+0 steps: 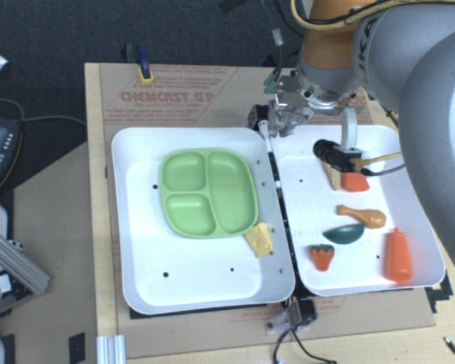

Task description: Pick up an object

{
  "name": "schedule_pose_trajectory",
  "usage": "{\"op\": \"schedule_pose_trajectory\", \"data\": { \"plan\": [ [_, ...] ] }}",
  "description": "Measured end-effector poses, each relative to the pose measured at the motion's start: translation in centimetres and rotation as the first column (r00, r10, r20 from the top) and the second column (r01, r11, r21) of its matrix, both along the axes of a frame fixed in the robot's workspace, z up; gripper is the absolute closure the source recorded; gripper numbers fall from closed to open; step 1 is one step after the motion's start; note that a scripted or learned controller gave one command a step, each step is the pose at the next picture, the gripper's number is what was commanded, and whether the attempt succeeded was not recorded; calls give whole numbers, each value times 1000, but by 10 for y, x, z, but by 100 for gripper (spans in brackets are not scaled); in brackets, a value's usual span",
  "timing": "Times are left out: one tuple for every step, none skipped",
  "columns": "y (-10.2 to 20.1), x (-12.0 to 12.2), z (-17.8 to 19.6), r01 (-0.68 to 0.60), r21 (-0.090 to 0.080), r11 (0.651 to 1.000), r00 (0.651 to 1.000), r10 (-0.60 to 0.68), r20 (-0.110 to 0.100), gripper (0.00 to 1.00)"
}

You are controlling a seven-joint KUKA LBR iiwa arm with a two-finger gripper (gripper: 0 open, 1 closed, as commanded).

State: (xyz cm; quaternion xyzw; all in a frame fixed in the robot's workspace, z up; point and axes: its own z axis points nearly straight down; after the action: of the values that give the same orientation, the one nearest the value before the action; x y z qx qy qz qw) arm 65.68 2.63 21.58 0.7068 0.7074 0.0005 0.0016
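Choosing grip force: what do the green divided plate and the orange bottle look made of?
Green divided plate: likely moulded plastic, matte, uniform colour with soft rounded ridges. Orange bottle: probably toy plastic, slightly glossy, one solid colour; rubber can't be excluded.

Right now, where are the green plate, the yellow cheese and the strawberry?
green plate [210, 193], camera view, its middle divider.
yellow cheese [259, 240], camera view, centre of the wedge.
strawberry [322, 258], camera view, its red body.

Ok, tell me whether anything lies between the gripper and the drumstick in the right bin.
The gripper is at the far edge of the right bin, near the divider. A tan piece and an orange-red piece lie between it and the drumstick, both apart from it. Nothing lies on the drumstick, so it looks reachable from above.
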Motion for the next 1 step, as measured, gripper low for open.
{"op": "schedule_pose_trajectory", "data": {
  "plan": [
    [5, -3, 21, 0, 2, 1000, 1000, 0, 2, 100]
  ]
}}
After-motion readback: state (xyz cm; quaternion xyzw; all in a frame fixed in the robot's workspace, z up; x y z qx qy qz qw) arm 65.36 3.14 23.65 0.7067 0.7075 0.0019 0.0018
